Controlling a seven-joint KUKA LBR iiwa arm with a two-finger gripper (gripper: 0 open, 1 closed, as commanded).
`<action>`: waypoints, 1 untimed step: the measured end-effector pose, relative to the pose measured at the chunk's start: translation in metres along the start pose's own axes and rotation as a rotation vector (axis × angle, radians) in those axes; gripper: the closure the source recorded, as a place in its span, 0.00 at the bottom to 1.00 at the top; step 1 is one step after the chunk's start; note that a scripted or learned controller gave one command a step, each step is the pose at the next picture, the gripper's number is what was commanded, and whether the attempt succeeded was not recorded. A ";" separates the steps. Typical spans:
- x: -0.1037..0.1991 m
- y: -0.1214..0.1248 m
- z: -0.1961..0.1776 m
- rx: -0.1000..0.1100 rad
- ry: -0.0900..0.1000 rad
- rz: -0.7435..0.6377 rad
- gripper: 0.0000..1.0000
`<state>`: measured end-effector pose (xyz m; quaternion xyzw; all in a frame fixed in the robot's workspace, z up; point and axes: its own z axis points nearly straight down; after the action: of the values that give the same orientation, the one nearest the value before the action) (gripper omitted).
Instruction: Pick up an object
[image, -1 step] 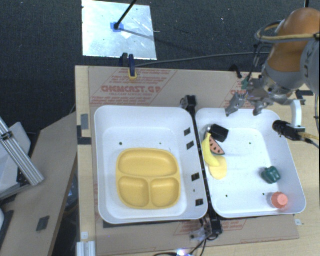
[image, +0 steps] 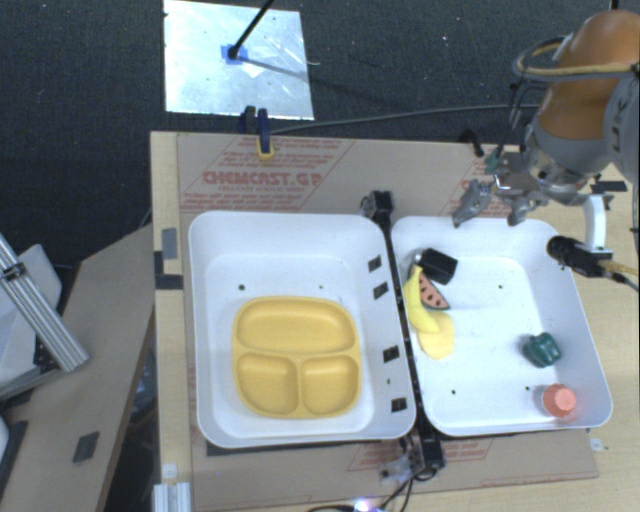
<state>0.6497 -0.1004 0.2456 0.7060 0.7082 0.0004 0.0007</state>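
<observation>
Green object (image: 542, 348) well below fingers (image: 468, 208)

Both bins, left (image: 210, 300) and right (image: 500, 275), look like smooth white plastic, slightly glossy. Yellow tray (image: 296, 354) is matt plastic. Banana (image: 430, 325), watermelon slice (image: 431, 293), green piece (image: 542, 349) and orange piece (image: 559, 401) look like smooth toy plastic. Black block (image: 438, 266) is matt. Board (image: 290, 170) under the bins is brown, cardboard-like, printed red. Floor (image: 80, 100) is dark rough carpet. Gripper (image: 497, 201) is dull grey metal.
</observation>
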 end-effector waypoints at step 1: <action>-0.003 0.000 0.041 0.001 -0.001 0.002 0.00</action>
<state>0.6499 -0.1037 0.2045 0.7066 0.7076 -0.0001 0.0006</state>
